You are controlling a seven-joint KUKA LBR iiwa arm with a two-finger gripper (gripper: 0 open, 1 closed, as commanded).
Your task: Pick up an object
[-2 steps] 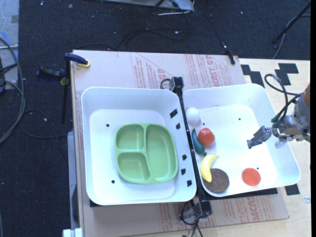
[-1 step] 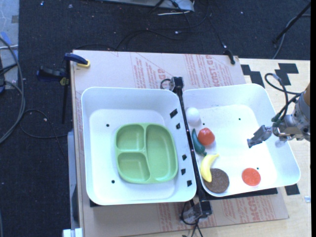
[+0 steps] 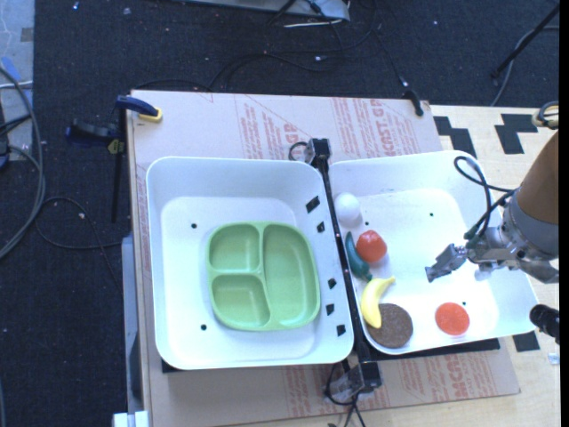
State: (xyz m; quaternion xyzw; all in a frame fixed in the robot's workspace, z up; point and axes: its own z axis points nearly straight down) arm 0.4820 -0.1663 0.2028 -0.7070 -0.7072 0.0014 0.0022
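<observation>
- The gripper (image 3: 447, 264) hangs over the right bin (image 3: 418, 172), low and out toward its right half, with the arm reaching in from the right edge.
- Its claw reads as spread a little, two dark fingers with a sliver of white floor between them, and nothing sits in that gap. I'd call it an empty hand.
- The candidates lie mostly along the bin's left wall and near edge: a white egg-like ball (image 3: 347, 208) at the top, a red tomato-like ball (image 3: 371, 245) below it, touching a dark green piece (image 3: 356, 258) wedged against the divider.
- Further down, a yellow banana (image 3: 375, 299) leans against a brown round disc (image 3: 391, 325), the two touching.
- A flat red-orange disc (image 3: 452, 318) sits alone, just below the gripper and apart from everything else.
- That one looks the likeliest target: nearest the fingers, with open floor around it, so no neighbour would get knocked. Flat as it is, though, the fingers would have to come right down to the floor to catch its edge.
- The left bin (image 3: 169, 238) holds only a green divided tray (image 3: 263, 275), well away from the arm, and plays no part for now.
- Nothing is lifted yet, so I judge the pick is at the approach.
</observation>
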